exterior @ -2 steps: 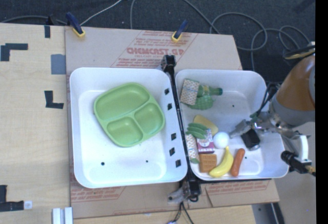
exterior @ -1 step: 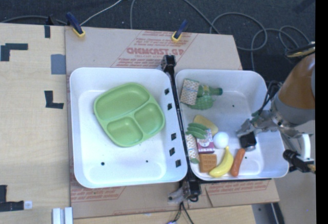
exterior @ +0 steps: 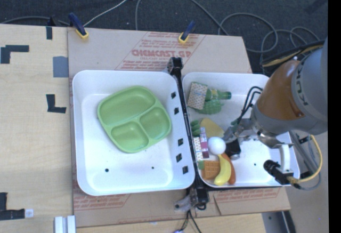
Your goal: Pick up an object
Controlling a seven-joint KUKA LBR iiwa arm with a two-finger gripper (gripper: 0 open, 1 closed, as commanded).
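Red lettering on the cardboard sheet (exterior: 160,53) under the bins read "CHEMCAST GP". The left bin (exterior: 88,120) held a green divided plate (exterior: 135,118). The right bin (exterior: 250,80) held a patterned packet (exterior: 197,95), a green bottle (exterior: 216,99), a white ball (exterior: 216,145) and a banana (exterior: 226,170). The gripper (exterior: 233,146) sat low just beside the ball; its opening could not be told.

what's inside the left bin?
Left bin holds a green divided plate, compartments bare; a few dark specks on the floor. Whatever is beneath the plate is covered.
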